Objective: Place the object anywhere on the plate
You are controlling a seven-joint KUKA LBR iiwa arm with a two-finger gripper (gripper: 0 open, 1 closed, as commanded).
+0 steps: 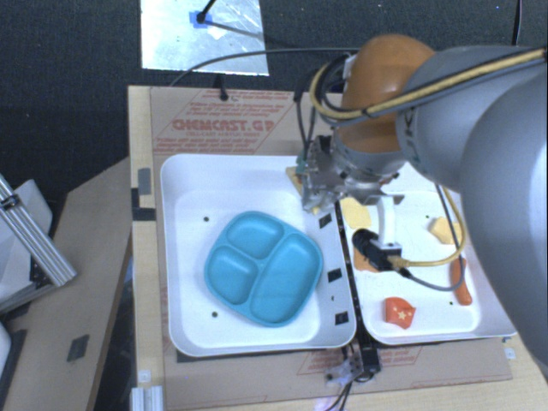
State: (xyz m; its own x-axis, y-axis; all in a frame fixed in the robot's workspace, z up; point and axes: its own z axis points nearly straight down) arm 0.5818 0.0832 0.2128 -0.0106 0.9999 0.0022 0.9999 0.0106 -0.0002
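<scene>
A light blue plate (pixel 264 266) with three compartments lies in the left white bin (pixel 193 229), right of its middle, and nothing lies on it. My gripper (pixel 314 192) hangs over the back part of the divider between the two bins, just behind the plate's far right corner. A small yellowish piece (pixel 294 176) peeks out at the gripper's left side; whether it is held I cannot tell. The grey arm and its orange band (pixel 385 84) hide the gripper's upper part.
The right bin (pixel 428 328) holds a red piece (pixel 399 312) near the front, an orange stick (pixel 462 288) at the right, a yellow piece (pixel 443 229) and an orange-brown piece (pixel 365 261) by the divider. A black cable (pixel 377 251) hangs over it.
</scene>
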